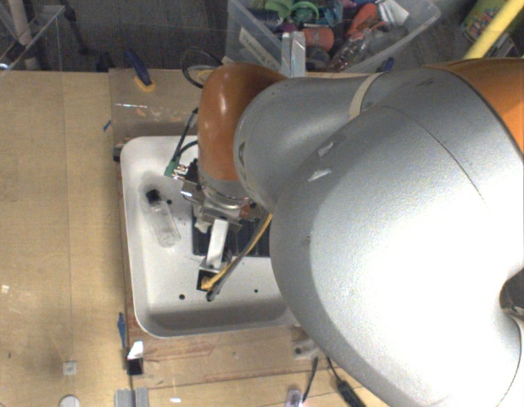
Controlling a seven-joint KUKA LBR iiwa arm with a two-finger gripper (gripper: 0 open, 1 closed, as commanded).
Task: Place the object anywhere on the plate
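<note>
The tool (213, 265) is hanging low in the bin (147, 312); its state I cannot tell. The vial (160, 219) is lying just beside it; centring over it before closing seems wise.

Open floor of white bin (160, 303) toward 6 and 9 o'clock. Clear, possibly bottle-like object (162, 220) obstructing at 10 o'clock. Arm (398, 219) blocking 3 o'clock side.

Glossy white plastic bin (152, 312), matt wood bench (50, 227), smooth grey arm (398, 227)
</note>
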